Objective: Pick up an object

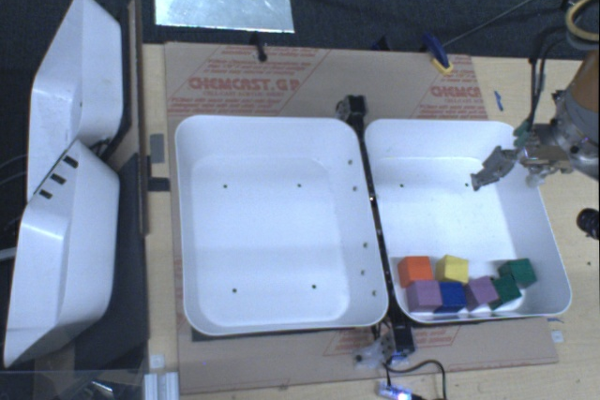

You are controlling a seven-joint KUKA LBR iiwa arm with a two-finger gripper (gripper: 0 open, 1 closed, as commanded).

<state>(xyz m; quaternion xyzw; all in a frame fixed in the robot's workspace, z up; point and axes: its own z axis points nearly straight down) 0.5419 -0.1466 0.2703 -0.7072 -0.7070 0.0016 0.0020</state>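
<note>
Grey gripper (491,168) above right bin (553,244), blocks (457,283) apart

Two shallow white bins: left bin (202,201), right bin (534,229). Seven blocks clustered along right bin's near wall: one orange (415,270), one yellow (453,268), two purple (424,294) (483,290), one blue (453,296), two green (517,273) (505,290).

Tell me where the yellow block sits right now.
The yellow block lies in the right bin, near its front wall, between the orange block and the green block.
</note>
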